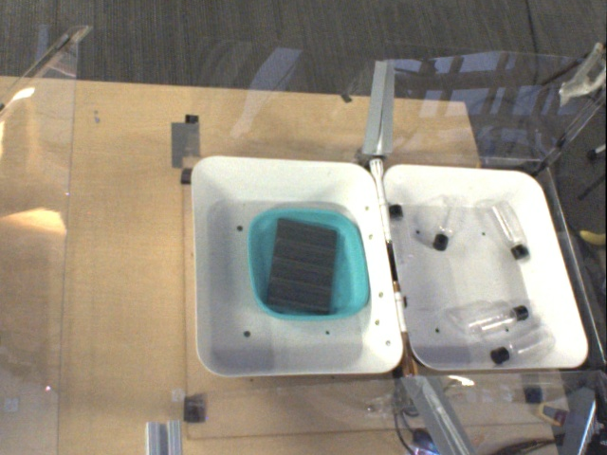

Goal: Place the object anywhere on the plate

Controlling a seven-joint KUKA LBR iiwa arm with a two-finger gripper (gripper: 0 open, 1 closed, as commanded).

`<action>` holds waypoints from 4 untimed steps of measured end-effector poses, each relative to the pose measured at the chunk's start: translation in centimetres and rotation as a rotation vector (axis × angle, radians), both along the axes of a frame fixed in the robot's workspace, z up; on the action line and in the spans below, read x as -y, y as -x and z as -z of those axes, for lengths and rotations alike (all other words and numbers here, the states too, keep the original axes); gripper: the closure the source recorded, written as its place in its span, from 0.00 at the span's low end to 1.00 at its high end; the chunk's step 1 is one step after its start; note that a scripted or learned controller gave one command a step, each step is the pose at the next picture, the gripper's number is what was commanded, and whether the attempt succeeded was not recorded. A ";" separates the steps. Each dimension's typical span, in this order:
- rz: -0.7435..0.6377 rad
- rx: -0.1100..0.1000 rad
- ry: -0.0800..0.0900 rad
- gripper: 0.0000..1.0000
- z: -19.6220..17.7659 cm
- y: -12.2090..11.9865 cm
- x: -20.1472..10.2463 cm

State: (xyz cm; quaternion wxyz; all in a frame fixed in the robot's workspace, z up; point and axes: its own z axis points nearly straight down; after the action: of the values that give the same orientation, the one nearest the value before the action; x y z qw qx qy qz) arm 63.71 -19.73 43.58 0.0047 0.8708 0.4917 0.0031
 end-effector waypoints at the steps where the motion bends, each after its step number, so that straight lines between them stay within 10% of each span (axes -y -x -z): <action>1: 0.154 0.001 -0.002 0.00 -0.1 5.6 -0.3; 3: 0.424 0.001 -0.004 0.00 0.0 7.0 0.3; 4: 0.611 0.003 -0.006 0.00 -0.1 12.1 0.8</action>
State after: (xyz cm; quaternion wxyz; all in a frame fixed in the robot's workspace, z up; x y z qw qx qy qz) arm 51.56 -20.58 43.64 0.0036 0.9783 0.2069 0.0043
